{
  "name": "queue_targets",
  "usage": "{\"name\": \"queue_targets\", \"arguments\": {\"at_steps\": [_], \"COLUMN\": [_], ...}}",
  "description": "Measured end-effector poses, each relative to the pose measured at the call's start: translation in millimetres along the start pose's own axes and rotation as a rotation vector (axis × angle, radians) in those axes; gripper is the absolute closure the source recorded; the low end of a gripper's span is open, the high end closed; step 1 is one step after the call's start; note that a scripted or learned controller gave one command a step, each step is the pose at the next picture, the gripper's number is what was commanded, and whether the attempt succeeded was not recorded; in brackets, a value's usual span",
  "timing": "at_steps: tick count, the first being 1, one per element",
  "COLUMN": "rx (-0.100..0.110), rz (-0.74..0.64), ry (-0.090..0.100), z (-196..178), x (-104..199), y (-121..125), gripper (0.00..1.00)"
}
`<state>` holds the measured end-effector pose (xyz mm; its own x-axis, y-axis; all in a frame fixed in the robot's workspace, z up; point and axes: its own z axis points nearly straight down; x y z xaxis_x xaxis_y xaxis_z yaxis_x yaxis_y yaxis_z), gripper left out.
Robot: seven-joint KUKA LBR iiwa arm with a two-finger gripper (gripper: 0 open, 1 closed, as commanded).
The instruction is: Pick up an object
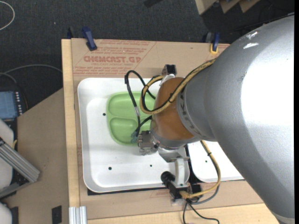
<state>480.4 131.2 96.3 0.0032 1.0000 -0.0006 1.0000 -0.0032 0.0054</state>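
Note:
A light green, two-lobed object [124,117] lies in the left white bin [96,162], toward its back and middle. The grey arm with its orange band [170,111] reaches in from the right and hangs over the bin's right half. It covers the green object's right edge. The gripper [145,143] sits at the arm's lower left end, just off the green object's near right corner. Its fingers are hidden by the wrist and cables.
The right white bin [219,164] is mostly covered by the arm. Black and yellow cables [140,94] loop over the wrist. A cardboard sheet [112,55] lies behind the bins, with clamps at the bench's back edge.

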Motion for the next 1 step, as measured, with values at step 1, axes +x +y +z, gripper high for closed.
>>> {"name": "queue_targets", "arguments": {"at_steps": [1], "rx": [-0.018], "rz": [-0.010], "ry": [0.009], "z": [-159.5], "x": [59.0], "y": [84.0], "gripper": [1.00]}}
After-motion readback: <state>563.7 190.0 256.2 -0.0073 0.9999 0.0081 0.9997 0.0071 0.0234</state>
